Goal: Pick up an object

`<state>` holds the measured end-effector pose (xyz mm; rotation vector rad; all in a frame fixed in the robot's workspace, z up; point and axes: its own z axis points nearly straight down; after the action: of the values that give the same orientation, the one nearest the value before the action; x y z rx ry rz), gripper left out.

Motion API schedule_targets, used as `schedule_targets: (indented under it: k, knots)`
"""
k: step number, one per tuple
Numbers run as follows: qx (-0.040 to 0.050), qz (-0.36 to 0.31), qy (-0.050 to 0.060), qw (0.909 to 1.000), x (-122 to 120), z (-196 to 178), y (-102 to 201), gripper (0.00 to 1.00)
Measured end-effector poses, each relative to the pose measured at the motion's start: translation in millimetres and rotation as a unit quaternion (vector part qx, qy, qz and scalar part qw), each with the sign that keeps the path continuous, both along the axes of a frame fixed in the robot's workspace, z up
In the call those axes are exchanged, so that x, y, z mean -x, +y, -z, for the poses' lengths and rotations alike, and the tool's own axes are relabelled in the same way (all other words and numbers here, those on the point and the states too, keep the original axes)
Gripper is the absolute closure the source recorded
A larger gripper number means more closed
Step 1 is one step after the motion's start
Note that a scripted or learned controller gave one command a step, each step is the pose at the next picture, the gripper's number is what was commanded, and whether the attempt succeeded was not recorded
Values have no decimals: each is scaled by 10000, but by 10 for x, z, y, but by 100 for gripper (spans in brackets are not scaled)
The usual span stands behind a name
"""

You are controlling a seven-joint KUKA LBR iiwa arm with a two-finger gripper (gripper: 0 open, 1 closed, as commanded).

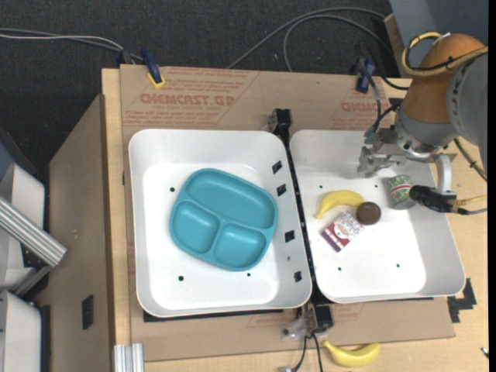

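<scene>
1. white right bin [434, 273] holds a banana [339, 201], a brown ball [368, 213], a packet [342, 230] and a small can [400, 191], clustered at centre right of the frame.
2. gripper [377, 161] is poised above the bin's upper part, near the can; nothing is seen between it. whether it is spread cannot be told.
3. approach is judged under way; next, an object must be chosen and descended upon.

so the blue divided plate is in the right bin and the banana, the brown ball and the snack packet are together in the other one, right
Not quite: the blue divided plate lies in the left bin, as the camera view shows. The banana, the brown ball and the snack packet are indeed together in the other one, the right bin.
</scene>
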<state>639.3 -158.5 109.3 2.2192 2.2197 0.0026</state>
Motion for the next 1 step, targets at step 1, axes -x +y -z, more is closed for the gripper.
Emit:
schedule_targets:
  k: [1]
  knots:
    - [6, 2, -22, 10000, 6, -606, -85, 100]
